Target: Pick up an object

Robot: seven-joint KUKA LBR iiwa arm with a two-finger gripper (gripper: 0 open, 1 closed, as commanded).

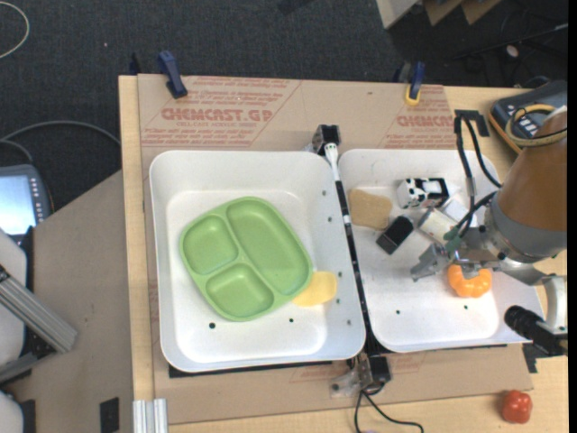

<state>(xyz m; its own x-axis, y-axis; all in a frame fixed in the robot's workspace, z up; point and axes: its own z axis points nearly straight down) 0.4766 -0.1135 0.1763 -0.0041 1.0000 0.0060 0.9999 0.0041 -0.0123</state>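
Observation:
The right bin (pixel 397 327) holds several small things: a tan flat piece (pixel 368 207), a black-and-white toy (pixel 424 190), a black block (pixel 394 234), a white block (pixel 435 222) and an orange rounded object (pixel 470 281). My gripper (pixel 448 262) hangs low in this bin, right over the orange object's upper left side and just right of the black block. The wrist hides part of the orange object. In the left bin (pixel 171 242) a green divided plate (pixel 243 256) lies flat, with a yellow piece (pixel 316 289) at its lower right edge.
The arm's grey and orange body (pixel 536 197) covers the right bin's right side. A small red object (pixel 516 406) lies on the bench in front of that bin. A blue clamp (pixel 171 72) and a yellow clamp (pixel 415 84) grip the board's far edge.

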